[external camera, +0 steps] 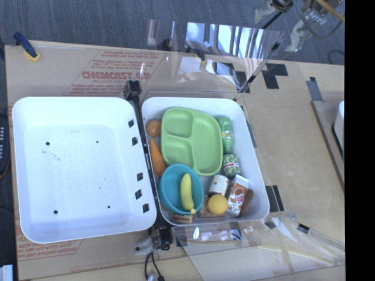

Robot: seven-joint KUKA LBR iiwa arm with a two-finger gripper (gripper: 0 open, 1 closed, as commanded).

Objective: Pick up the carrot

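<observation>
On the table, the carrot is seen lying lengthwise along the right bin's left wall, pressed close by the plate and bowl. The tool is held well apart, past the bin's far right corner; whether it is spread cannot be told.

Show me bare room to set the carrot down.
The left bin floor is bare wall to wall. The right bin is crowded: tray, bowl, carrot against its left wall, small items along the front.
</observation>
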